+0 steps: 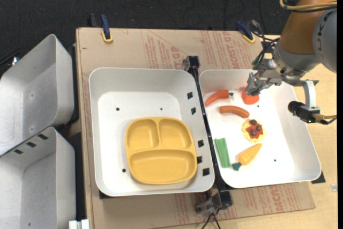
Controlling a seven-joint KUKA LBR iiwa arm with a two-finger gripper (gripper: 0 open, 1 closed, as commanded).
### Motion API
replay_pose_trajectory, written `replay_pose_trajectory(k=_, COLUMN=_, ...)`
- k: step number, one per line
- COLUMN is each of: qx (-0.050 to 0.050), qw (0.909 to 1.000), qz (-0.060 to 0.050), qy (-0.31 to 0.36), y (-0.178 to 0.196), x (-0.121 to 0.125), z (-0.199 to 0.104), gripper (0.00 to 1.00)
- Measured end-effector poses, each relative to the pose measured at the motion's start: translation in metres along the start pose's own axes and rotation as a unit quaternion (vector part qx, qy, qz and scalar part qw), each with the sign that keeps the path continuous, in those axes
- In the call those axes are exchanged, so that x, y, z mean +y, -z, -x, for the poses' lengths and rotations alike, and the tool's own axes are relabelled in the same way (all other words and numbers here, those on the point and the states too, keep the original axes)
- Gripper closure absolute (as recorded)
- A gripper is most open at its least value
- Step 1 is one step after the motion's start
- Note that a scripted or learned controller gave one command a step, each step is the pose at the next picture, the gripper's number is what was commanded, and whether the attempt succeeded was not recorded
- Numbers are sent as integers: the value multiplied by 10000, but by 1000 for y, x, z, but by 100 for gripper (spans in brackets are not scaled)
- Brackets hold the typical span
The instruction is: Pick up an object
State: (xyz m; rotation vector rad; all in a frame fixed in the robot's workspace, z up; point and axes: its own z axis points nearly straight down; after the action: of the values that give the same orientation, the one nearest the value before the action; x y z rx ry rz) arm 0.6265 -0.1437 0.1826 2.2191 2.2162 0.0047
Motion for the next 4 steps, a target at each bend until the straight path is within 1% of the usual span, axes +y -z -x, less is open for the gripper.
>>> replay_pose_trajectory(k=1, qx=0, qw=10000, qz=4, qy=19, y=47, x=2, z=0, gripper=100)
replay_pose_trajectory(k=2, qx=17, qw=10000, qz=-27, qy=44, y=57, x=-4, z=-57, gripper=100)
replay_pose_trajectory(k=3, qx=12, qw=10000, qz=-27, qy=42, y=52, x=3, z=-106, gripper=100)
replay_pose_trajectory(k=4, qx=20, qw=10000, qz=-33, qy=50, y=58, x=-5, z=-168, gripper=100)
